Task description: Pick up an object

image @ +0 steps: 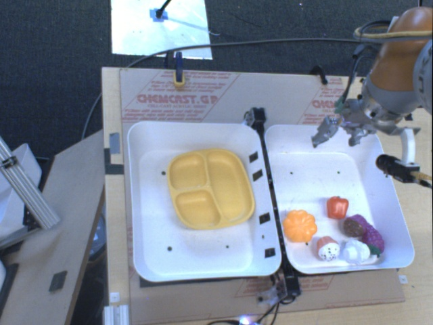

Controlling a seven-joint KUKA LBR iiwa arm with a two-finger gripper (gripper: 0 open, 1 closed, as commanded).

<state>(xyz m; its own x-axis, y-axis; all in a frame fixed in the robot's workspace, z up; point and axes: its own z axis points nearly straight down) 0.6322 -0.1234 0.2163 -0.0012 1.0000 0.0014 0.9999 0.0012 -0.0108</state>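
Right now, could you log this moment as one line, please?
gripper open, holding nothing | over right bin far edge | toys near corner | yellow tray left bin

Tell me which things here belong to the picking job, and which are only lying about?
For the job: pincer; orange pumpkin; red pepper; purple grapes; small white toys; right bin.

Lying about: yellow divided plate; left bin; blue clamp.

right bin (308,181) middle open, toys (335,232) crowd near edge
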